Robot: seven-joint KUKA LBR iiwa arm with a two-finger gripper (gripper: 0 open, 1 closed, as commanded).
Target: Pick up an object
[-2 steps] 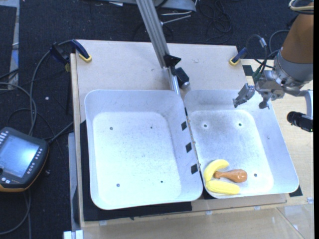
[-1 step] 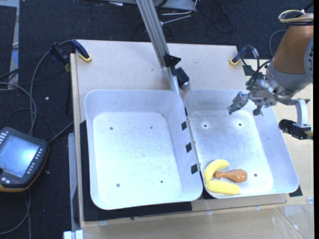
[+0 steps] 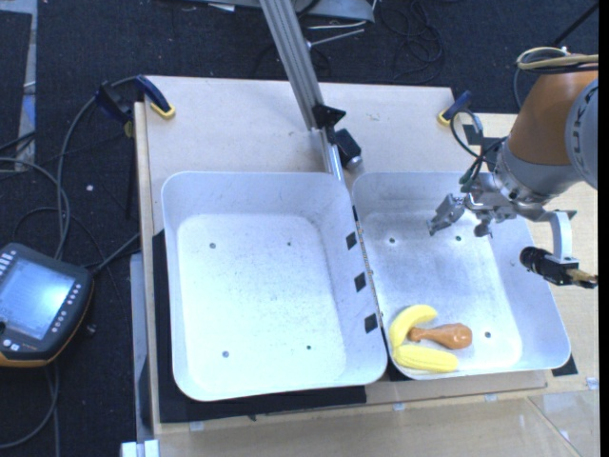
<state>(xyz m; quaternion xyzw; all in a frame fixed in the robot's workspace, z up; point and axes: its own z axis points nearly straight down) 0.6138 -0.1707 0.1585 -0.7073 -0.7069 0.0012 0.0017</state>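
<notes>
Your pincer (image 3: 461,215) hangs over the far half of the right bin (image 3: 533,298), with the grey arm and its orange band (image 3: 557,103) reaching in across that bin's far right corner. Its two fingers look spread apart and there is nothing between them, so treat it as released and holding nothing. The things you could pick sit at the right bin's near edge, well apart from the pincer: a curved yellow banana (image 3: 411,322), a second yellow banana-like piece (image 3: 425,359) lying nearer the rim, and an orange-brown toy drumstick (image 3: 445,335) resting between them and touching both. They are crowded into the near-left corner, close to the raised divider where the right bin meets the left bin (image 3: 190,369), so a descent there leaves little room on the rim side. The open floor of the right bin between pincer and cluster gives you a free path. My judgement: the drumstick's narrow end, pointing away from the divider, offers the cleanest grip.
</notes>
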